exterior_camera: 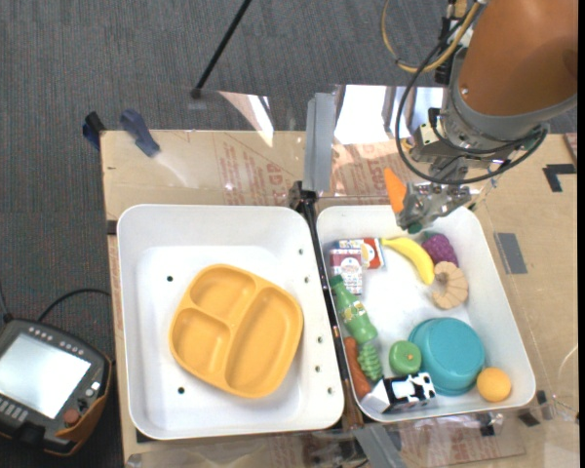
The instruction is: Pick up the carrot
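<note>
Looking down from my fixed camera, I see two white bins side by side on a cardboard-covered bench. My arm (512,57) reaches in from the right, its orange band large at the top right, with grey wrist and looped cables below it. The gripper (431,211) hangs over the back rim of the right bin (507,300), pointing down. An orange piece, the carrot (397,193), sits tilted just left of the gripper and touching it, above the bin's back edge. I cannot tell whether the carrot is actually clamped, nor how wide the gripper stands, because the parts blur together there.

Just below the gripper lies a banana (413,255), with purple grapes (441,250) beside it on the right and a tan ridged piece (450,285) below those. A small red and white box (357,255) lies near the bin's left wall. A green bottle-like thing (354,312) runs down that left wall, with a green ridged piece and an orange-red piece (357,370) near its lower end. A teal bowl (450,354) sits toward the front, a green round item (405,357) touching its left side, an orange ball (493,384) at its right, and a black and white cow-patterned thing (409,390) in front.

The left bin (146,261) holds a yellow divided tray (237,330), tilted diagonally.
</note>
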Controlling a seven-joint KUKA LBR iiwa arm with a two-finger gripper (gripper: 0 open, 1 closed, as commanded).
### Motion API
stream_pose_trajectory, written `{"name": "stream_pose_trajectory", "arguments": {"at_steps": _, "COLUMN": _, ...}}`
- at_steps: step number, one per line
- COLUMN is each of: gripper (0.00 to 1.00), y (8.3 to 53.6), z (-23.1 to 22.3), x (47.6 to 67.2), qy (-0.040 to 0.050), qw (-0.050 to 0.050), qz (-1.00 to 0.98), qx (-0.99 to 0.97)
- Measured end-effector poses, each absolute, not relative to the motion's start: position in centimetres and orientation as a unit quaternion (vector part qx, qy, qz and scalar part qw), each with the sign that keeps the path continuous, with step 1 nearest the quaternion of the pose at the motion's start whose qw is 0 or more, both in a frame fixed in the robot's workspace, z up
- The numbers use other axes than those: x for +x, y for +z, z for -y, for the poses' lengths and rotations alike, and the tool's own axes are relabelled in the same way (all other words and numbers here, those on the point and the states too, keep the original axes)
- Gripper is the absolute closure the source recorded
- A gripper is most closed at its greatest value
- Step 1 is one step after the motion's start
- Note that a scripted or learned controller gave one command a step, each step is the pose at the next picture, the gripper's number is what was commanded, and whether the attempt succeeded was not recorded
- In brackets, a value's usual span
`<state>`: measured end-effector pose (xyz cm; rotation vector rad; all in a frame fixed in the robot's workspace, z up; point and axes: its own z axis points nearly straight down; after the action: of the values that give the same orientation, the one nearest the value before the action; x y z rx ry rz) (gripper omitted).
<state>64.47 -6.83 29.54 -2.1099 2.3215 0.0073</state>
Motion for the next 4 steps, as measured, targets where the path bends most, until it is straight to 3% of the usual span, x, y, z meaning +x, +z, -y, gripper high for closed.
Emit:
{"name": "stream_pose_trajectory", "arguments": {"at_steps": 1, "gripper": 1.00, "y": 24.8, "z": 6.6, "x": 59.7, "qy": 0.0034, "qw": 0.001, "qz": -0.661, "qx": -0.750}}
{"name": "stream_pose_trajectory", "arguments": {"at_steps": 2, "gripper": 1.00, "y": 33.7, "z": 11.1, "x": 58.7, "qy": 0.0006, "qw": 0.003, "qz": -0.550, "qx": -0.835}}
{"name": "stream_pose_trajectory", "arguments": {"at_steps": 3, "gripper": 1.00, "y": 22.2, "z": 13.0, "x": 52.5, "qy": 0.0070, "qw": 0.001, "qz": -0.451, "qx": -0.892}}
{"name": "stream_pose_trajectory", "arguments": {"at_steps": 4, "gripper": 1.00, "y": 27.6, "z": 8.4, "x": 51.4, "qy": 0.0024, "qw": 0.003, "qz": -0.220, "qx": -0.975}}
